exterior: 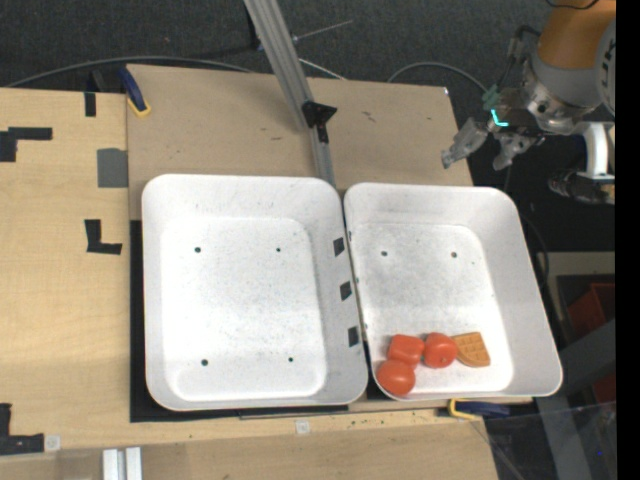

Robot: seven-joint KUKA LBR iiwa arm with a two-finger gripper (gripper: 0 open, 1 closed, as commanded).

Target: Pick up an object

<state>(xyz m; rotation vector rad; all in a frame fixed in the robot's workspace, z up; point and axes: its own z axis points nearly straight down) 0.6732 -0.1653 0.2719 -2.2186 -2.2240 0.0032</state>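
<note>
Fingers (461, 152) spread wide apart, gripping nothing. Gripper (485, 153) up by the far right corner of the bench (400, 133), hanging just outside the back edge of the right bin (524, 268). A small blue-green light (493, 118) glowing just above it. Higher up, the grey wrist and the orange band (575, 38) of the arm, coming in from the right.

Well apart from the gripper, down in the near corner of the right bin: three red round things (405, 348) bunched close together and touching. Just beside them on the right, a flat orange piece (472, 349), touching the nearest red one. All four close to the bin's near wall. Nothing lying on top of them.

Between the two bins, a few small black clips (345, 290) along the joined rims. On the left, the left bin (160, 268), white with tiny dark dots on its floor.

Behind the bins, a long grey pole (283, 53) slanting down to a black clamp (318, 115) near where the bins meet. Stands to the left of the gripper, not touching it. Farther left, a blue and yellow clip (135, 93) at the bench edge, black tape marks (25, 140) and a grey patch (112, 166) on the pale wood. Thin cables (420, 68) on the dark floor behind.
</note>
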